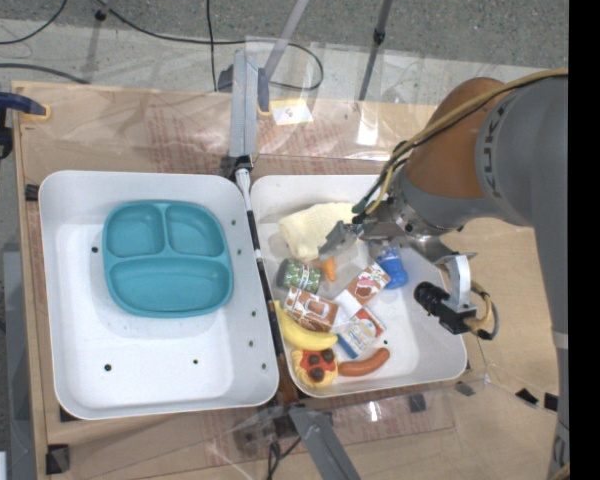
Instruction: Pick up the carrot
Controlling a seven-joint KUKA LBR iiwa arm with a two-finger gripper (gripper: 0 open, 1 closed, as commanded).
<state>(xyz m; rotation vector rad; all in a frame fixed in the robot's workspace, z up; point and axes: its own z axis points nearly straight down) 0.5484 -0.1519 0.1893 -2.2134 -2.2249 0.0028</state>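
No brand or wording can be read: the small packets in the right-hand shallow white bin (435, 363) carry printed labels, but the print is too small to make out.

The small orange carrot (329, 268) lies near the middle of that bin, just at six o'clock from the two-finger gripper (342, 236) on the grey arm with the orange band (470, 163). The gripper hangs low over the clutter; whether its jaws are apart or together cannot be told, and nothing can be seen held between them.

Round the carrot things crowd close. A pale yellow lumpy item (308, 228) sits at eleven o'clock from it. A green-labelled can (298, 275) lies at nine o'clock, a brown and red packet (313, 311) at seven o'clock, a red and white packet (369, 283) at four o'clock, and a small blue item (394, 268) at three o'clock. Farther toward six o'clock lie a yellow banana (302, 334), a white and blue packet (360, 330), a red sausage (363, 364) and a yellow and red toy (317, 366).

The left-hand shallow white bin (70, 368) holds a teal three-compartment plastic plate (167, 258).
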